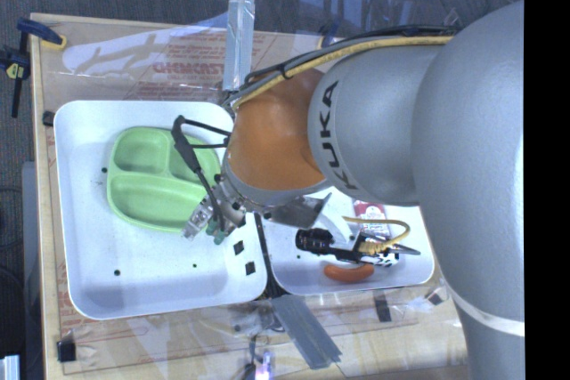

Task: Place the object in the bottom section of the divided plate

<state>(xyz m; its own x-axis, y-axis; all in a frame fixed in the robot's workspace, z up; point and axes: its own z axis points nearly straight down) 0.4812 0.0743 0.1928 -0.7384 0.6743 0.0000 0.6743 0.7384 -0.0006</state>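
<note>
Camera view, remote inspection. I found the grey arm (392, 120) reaching in from the right, with its orange band (272, 147) over the inner wall between the two bins. The gripper (205, 222) was low in the left bin (134, 280), at the lower right edge of the green divided plate (151, 187). From this height I could not tell whether it was apart, together or clamped on anything (the tip was too small and partly shadowed).

The plate lay flat in the upper middle of the left bin. A raised ridge split it into smaller upper sections and one long bottom section (147, 202). The gripper was just beside the right end of that bottom section; I could not tell whether it touched the rim.

The loose objects were in the right bin (296, 270), well apart from the plate. An orange-red sausage-shaped item (349, 272) lay near that bin's front wall. A pink-and-white packet (369, 213) lay behind it, partly under the arm. I could not establish which of them was the task's object.

On the bench (46, 218), a blue clamp (41, 32) sat at the far left corner.
</note>
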